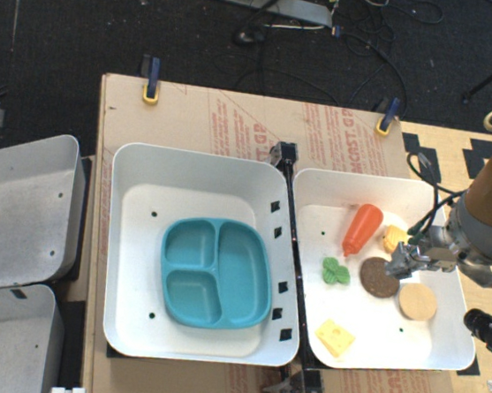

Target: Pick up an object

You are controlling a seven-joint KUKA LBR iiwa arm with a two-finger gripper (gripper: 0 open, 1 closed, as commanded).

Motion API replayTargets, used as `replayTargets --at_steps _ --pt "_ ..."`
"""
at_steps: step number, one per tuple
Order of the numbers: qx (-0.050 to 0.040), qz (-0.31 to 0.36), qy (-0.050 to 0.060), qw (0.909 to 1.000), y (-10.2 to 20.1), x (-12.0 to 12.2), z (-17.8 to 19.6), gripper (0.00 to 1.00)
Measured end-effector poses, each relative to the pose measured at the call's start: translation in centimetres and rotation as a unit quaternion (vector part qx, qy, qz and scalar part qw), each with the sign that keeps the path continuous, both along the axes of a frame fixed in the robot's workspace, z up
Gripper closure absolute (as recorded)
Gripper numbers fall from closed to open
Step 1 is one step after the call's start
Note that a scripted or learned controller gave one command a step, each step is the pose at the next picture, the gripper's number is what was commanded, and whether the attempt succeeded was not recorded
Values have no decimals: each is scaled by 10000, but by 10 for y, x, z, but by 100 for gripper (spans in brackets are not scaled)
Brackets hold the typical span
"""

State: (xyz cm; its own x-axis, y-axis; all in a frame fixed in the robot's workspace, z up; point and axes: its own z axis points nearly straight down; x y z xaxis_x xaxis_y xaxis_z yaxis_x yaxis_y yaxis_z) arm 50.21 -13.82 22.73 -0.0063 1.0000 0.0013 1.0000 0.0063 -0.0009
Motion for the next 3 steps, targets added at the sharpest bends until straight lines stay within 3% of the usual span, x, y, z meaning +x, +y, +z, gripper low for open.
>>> replayTargets --at_steps 3 --pt "1 13 -7 10000 170 4 18 100"
